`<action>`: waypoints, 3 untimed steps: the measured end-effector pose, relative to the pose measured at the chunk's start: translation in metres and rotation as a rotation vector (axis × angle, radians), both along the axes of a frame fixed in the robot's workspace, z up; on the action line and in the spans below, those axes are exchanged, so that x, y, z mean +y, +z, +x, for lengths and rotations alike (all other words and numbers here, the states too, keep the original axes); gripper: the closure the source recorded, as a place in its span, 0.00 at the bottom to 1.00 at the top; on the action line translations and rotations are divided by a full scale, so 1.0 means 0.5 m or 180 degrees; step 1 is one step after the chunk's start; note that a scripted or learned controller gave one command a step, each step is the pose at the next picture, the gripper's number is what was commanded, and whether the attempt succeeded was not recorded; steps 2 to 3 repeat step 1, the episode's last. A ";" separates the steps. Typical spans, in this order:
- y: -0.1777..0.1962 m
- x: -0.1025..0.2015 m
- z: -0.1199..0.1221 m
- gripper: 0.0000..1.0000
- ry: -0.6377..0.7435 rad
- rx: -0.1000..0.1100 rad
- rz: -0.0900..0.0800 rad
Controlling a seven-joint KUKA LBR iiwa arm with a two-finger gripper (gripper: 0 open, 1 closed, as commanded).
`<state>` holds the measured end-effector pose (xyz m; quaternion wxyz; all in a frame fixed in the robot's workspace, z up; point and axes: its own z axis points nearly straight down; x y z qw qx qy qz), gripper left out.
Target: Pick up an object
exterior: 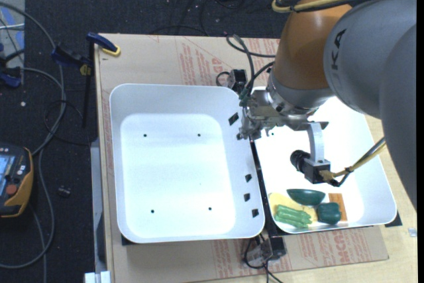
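Several small objects, including a dark green bowl-shaped piece (306, 195) and a light green pod (291, 215), lie clustered in the near corner of the right bin (358, 142), none lifted, so the pick seems at its approach step. The arm (311, 56) bends down with its gripper (254, 120) near the seam between the bins, well apart from the cluster; whether it is open or closed cannot be told, and nothing shows in its grasp. Next it must reach that corner and descend over one piece.
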<state>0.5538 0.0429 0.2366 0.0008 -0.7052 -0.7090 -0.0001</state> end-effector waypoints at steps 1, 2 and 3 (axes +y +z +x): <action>0.014 0.103 0.031 1.00 -0.0002 -0.0003 0.0000; 0.014 0.103 0.031 1.00 -0.0002 -0.0003 0.0000; 0.014 0.103 0.031 1.00 -0.0002 -0.0003 0.0000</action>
